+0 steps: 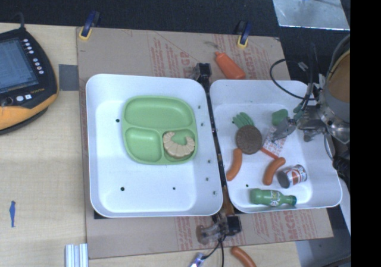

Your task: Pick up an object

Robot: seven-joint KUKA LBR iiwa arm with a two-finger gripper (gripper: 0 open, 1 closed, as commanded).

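Note:
The right bin [315, 200] holds several toy foods. A brown round disc [248, 139] lies beside a green leafy piece [242, 120]. Two orange sausages [234, 165] [274, 170] lie below them, next to a small can [292, 175] and a green bottle [272, 198] on its side. A small green piece [280, 117] sits near the bin's upper right. My gripper [284, 131] hangs low over the bin, just below that green piece and right of the disc. A thin orange stick [269, 153] lies under it. I see nothing held.
The left bin [107, 194] carries a green divided plate [143, 118] with a round biscuit [178, 144]. An orange carrot [229, 65] lies outside behind the bins, and another sausage [244, 255] lies in front. A control pendant [21, 81] rests at far left. A black cable [286, 75] loops near the arm.

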